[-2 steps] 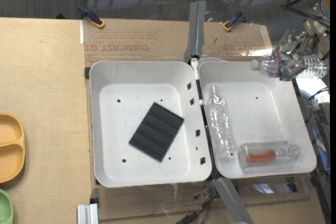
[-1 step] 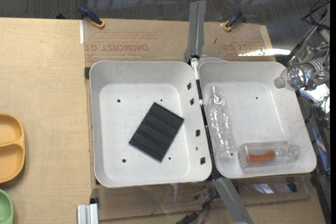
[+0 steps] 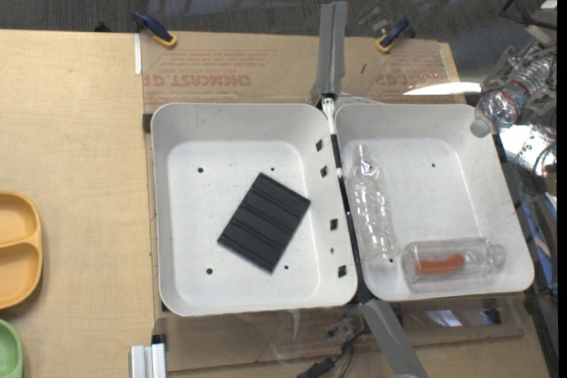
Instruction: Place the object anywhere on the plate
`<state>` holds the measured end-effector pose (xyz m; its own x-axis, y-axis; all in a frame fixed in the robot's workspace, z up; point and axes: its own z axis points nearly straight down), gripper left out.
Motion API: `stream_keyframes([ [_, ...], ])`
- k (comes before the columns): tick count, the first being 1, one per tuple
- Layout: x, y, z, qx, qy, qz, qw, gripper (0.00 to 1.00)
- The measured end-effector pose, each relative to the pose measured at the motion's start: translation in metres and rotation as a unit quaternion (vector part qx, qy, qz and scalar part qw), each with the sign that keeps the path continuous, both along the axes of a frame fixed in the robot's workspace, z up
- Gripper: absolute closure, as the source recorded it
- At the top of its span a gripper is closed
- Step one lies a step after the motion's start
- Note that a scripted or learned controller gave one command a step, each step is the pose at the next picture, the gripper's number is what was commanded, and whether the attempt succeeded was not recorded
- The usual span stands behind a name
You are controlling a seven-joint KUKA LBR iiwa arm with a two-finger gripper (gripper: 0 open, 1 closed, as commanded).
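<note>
A black ribbed rectangular plate (image 3: 265, 221) lies flat and turned at an angle in the middle of the left white bin (image 3: 177, 137). In the right white bin (image 3: 461, 146), a clear crumpled plastic bottle (image 3: 369, 204) lies lengthwise along the left wall. A second clear bottle (image 3: 454, 261) with something orange-red inside lies on its side by the front wall. The two bottles nearly meet at the bin's front left.
A crumpled clear bottle and shiny clutter (image 3: 514, 102) sit just beyond the right bin's far right corner. An orange divided tray (image 3: 18, 248) and a green item (image 3: 7, 351) lie at the bench's left edge. Two clamps (image 3: 156, 30) hold the cardboard behind the bins.
</note>
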<state>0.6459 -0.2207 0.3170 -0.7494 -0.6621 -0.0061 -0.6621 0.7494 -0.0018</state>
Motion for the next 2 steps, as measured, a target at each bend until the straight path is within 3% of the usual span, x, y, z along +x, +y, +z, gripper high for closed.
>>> stream_keyframes([
  [1,0.0146,0.0015,0.0189,-0.0009,-0.001,0.142,0.9898,1.0],
  [2,0.0143,0.0003,0.0256,-0.0009,-0.001,0.313,0.9497,1.0],
])
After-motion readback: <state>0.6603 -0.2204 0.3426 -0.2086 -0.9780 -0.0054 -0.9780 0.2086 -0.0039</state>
